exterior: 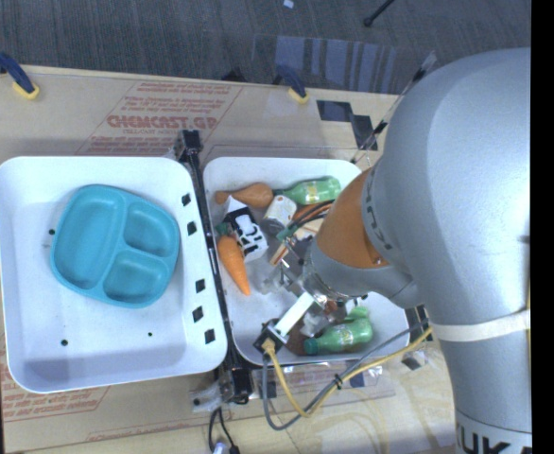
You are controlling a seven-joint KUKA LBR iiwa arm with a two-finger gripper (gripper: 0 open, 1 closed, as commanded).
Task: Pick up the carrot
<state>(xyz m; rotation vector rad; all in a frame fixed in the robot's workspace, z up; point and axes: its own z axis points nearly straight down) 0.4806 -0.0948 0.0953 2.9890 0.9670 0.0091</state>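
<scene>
The carrot (234, 264) is orange and tapered. It lies in the right bin (222, 180) against its left wall, with the thin end towards the front. My gripper (290, 252) hangs low over the middle of this bin, just right of the carrot and apart from it. The grey wrist with its orange band (348, 230) hides much of the bin's right half.
A blue divided plate (114, 244) lies in the left bin (31, 348). The right bin also holds a brown drumstick-shaped piece (249, 195), a black-and-white item (245, 231), a green bottle (313, 191) at the back and another green bottle (341, 334) at the front. Cables (315, 395) trail past the front edge.
</scene>
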